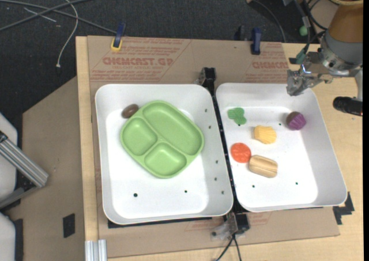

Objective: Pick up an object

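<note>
The right bin [323, 179] holds a green leafy piece [237, 116], a yellow piece [265, 134], a red-orange round piece [241, 152], a tan bun-shaped piece [263, 166] and a purple piece [296, 120]. My gripper [297, 84] hangs over the right bin's far right corner, above and behind the purple piece. I see nothing between its fingers. The left bin [115, 196] holds a green divided plate [162, 138] and a small brown piece [130, 110] at its upper left.
Cardboard lies under both bins, held by blue clamps [119, 35] at the back. Cables run over the dark floor at the top left. A metal rail [20, 162] sits at the left edge.
</note>
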`<state>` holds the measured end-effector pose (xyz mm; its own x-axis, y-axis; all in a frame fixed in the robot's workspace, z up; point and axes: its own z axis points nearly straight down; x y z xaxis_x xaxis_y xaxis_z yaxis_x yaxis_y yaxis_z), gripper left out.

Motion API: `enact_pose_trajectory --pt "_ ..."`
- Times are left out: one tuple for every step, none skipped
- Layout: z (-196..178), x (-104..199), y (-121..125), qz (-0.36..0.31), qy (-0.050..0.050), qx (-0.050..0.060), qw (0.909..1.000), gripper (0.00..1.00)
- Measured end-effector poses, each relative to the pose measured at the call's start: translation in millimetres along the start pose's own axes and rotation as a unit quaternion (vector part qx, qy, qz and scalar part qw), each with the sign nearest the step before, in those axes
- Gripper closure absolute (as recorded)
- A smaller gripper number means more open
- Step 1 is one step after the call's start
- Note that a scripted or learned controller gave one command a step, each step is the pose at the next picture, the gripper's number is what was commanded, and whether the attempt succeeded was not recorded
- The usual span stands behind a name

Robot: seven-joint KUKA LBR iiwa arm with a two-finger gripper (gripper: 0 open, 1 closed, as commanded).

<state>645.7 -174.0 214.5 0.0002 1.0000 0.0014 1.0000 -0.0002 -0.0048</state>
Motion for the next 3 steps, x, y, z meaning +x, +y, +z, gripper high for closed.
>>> enact_pose_trajectory --pt "-2.2 0.1 1.1 0.000 0.000 -0.002 1.0000 0.00" --pt "57.9 -1.5 -0.8 0.000 0.000 -0.001 1.0000 0.00" --pt "107.5 -5.8 -8.9 0.000 0.000 -0.002 1.0000 0.00"
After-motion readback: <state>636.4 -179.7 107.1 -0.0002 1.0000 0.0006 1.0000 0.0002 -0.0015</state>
